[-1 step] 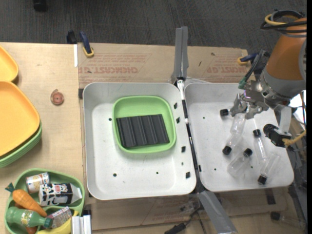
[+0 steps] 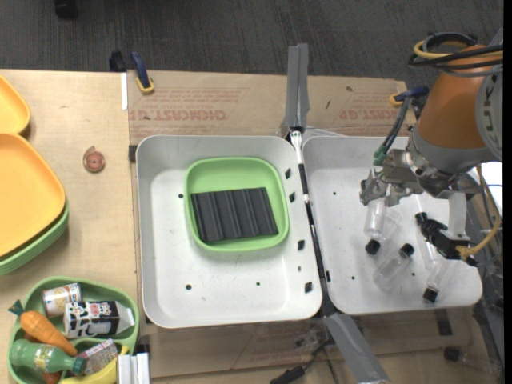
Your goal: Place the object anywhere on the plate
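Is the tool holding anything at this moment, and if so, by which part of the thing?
It cannot be told. The tool hangs over the right bin just above a clear bottle, but the view does not show the bottle gripped.

Two bins side by side. Plate (image 2: pixel 237 214) in left bin (image 2: pixel 160 286), w/ ridged slab (image 2: pixel 234 214) on it. Three small bottles (image 2: pixel 398 261) lie in right bin (image 2: pixel 344 286). Gripper (image 2: pixel 381 194) above right bin, behind bottles.
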Available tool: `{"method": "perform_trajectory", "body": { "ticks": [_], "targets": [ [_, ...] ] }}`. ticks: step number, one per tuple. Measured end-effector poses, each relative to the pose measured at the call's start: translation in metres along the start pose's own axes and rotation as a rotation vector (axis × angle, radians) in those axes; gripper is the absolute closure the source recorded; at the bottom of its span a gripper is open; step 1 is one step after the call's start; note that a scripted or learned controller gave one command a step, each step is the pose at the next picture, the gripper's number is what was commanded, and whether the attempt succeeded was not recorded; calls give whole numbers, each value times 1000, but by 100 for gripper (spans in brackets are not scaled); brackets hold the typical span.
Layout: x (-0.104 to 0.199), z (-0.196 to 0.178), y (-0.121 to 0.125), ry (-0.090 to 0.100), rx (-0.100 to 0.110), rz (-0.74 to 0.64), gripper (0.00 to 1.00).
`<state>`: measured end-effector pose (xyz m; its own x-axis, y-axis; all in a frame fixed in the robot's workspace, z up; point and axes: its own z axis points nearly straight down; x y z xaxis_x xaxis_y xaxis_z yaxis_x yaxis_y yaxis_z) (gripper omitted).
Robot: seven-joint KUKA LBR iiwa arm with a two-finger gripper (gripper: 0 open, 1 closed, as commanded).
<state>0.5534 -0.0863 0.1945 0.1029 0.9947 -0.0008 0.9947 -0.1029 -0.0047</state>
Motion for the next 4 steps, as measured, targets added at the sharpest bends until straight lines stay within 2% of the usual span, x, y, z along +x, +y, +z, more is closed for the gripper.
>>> {"method": "perform_trajectory", "body": {
  "ticks": [1,2,3,4],
  "targets": [
    [71,-11,10,-1,-2,-121,100],
    [98,4,-20,-1,0,-218,100],
    [98,4,-19,-1,0,-217,0],
    [64,4,63,-2,-3,-168,0]
  ]
}}
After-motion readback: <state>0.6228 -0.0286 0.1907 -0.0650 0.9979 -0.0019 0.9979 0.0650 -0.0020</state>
